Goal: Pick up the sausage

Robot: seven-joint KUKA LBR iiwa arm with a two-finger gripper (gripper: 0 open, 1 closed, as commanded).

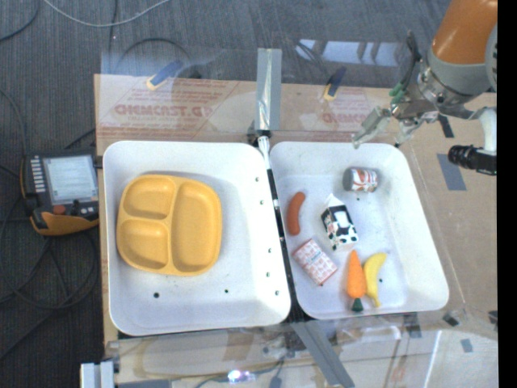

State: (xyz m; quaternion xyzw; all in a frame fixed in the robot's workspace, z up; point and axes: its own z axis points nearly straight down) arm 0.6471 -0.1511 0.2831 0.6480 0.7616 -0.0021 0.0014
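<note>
While the 2 white bins sit side by side on the bench, the sausage [296, 212] serves as the landmark: it lies nearly upright along the left side of the right bin [420, 208], just beside the wall that divides it from the left bin [242, 168], touching nothing else.

Nearest the camera, below and to the right of the sausage, a carrot [355, 278] and a banana [374, 277] lie side by side, touching or almost so. Just below and right of the sausage rests a small pink-and-white packet [313, 262], tilted. Directly right of the sausage stands a small black-and-white carton [339, 225], and up and right of that a silver and red can [360, 179] lies on its side.

Well to the left of the sausage, in the left bin, sits a yellow tray [170, 223] with 3 compartments.

Farthest off, up and to the right of the sausage, the gripper [386, 124] hangs over the far rim of the right bin, well apart from the sausage. Its 2 fingers are spread wide with nothing between them. The grey arm [462, 69] with its orange band rises away toward the upper right corner, slanting down and leftward to the gripper. The can lies between the gripper and the sausage
</note>
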